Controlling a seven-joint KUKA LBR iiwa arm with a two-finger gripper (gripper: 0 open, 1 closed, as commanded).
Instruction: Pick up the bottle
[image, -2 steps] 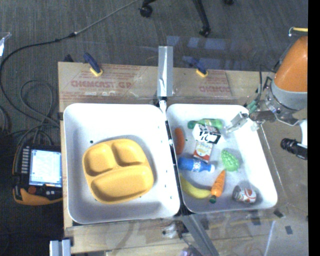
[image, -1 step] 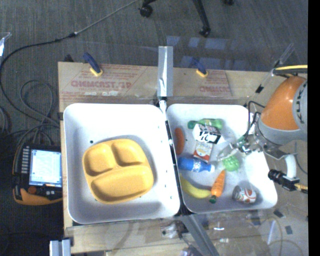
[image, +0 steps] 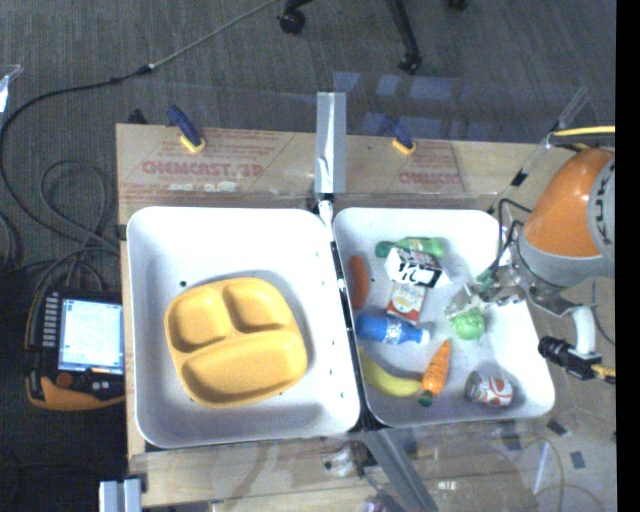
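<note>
Since the blue plastic bottle (image: 391, 331) lies lengthwise left of our hand (image: 487, 291), whose grip we cannot tell, we reach leftward.

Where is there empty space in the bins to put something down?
The left bin has bare white floor all around the yellow tray, widest along the top. The right bin is crowded: bottle, banana, carrot, can and gripper.
</note>
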